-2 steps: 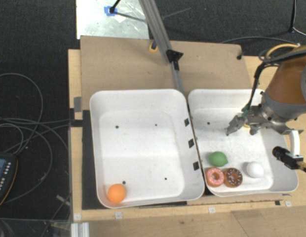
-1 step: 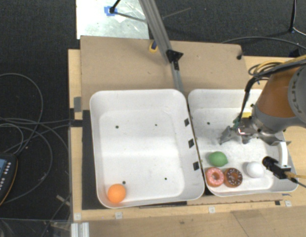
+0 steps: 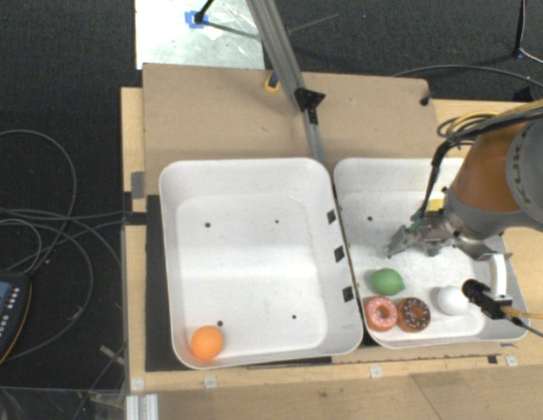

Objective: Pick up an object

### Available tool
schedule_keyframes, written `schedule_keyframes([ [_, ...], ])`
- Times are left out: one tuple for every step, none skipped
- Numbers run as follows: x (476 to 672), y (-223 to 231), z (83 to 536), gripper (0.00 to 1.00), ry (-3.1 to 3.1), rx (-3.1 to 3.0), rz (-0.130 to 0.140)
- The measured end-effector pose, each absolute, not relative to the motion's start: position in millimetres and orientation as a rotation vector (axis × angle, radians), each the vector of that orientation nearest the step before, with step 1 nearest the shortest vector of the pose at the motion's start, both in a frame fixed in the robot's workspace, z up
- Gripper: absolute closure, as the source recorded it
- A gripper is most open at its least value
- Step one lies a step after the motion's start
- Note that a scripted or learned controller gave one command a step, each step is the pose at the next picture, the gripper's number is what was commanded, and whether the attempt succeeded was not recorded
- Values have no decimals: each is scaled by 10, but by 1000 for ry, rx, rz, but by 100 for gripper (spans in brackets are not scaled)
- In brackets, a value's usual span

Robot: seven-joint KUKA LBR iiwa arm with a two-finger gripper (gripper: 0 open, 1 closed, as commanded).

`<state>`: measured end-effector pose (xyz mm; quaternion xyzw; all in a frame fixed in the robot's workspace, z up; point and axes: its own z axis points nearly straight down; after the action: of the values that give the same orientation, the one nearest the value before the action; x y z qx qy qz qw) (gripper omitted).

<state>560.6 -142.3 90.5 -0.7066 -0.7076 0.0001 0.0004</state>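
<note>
My gripper (image 3: 410,245) hangs over the middle of the right bin (image 3: 377,191), open with nothing between its fingers. Just below it and slightly left lies a green ball (image 3: 387,280), apart from the fingers. Along the bin's front wall sit a pink-iced donut (image 3: 381,313), a chocolate donut (image 3: 414,314) and a white ball (image 3: 450,300). An orange ball (image 3: 207,343) rests in the front left corner of the left bin (image 3: 245,182).
The grey arm with its orange band (image 3: 486,178) covers the right side of the right bin. A black fitting with cables (image 3: 483,298) sticks out by the white ball. A slanted metal pole (image 3: 285,51) crosses the bench behind the bins.
</note>
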Motion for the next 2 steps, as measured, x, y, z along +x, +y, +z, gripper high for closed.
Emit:
schedule_keyframes([
  [5616, -1427, 1021, 100, -2225, -2221, -4],
  [5652, -1402, 1662, 100, -2232, -2221, -7],
])
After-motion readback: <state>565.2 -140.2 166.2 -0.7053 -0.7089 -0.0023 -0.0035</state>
